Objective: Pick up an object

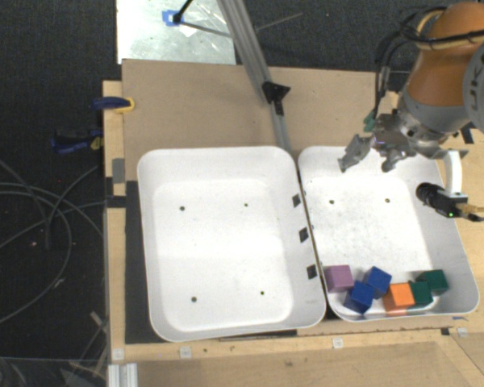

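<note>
Blocks, small and coloured — purple cube (338, 277), two blue (369, 289), orange (401, 295), green (430, 285) — huddle in the right white bin's (363, 216) near corner, likely slid there, while the grey two-finger gripper (373, 156) hangs spread and empty over its far edge, well apart.

Two bins (218, 164), six blocks (378, 280)

Bench and surrounds, seen from above.
Brown board bench top (202, 107) on dark carpeted floor (40, 55); loose cables (32, 208) at left; blue clamps (105, 103) on the bench's left edge; bright reflective panel (173, 18) beyond; slanted grey pole (246, 39).
</note>
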Robot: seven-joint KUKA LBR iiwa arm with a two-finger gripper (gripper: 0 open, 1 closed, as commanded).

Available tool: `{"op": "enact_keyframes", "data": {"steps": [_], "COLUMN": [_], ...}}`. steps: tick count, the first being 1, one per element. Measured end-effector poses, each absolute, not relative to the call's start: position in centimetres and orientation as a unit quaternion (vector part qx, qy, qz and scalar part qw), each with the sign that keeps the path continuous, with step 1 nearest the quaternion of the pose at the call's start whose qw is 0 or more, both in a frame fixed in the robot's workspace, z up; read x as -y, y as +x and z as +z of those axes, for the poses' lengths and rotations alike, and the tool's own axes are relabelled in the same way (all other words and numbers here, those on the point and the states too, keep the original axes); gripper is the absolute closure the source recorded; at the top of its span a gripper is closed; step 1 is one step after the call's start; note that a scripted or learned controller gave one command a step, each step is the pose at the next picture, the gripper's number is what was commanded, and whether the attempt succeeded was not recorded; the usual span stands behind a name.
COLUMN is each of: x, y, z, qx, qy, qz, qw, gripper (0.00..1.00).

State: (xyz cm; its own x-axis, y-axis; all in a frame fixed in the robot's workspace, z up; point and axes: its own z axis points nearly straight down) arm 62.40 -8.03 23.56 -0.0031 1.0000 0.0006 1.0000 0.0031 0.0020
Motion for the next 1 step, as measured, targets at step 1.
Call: {"op": "enact_keyframes", "data": {"steps": [1], "x": [10.50], "y": [56.32], "z": [26.98], "qx": [-0.707], "qy": [0.707], "qz": [0.0007], "qw": [0.001], "gripper": [0.00]}}
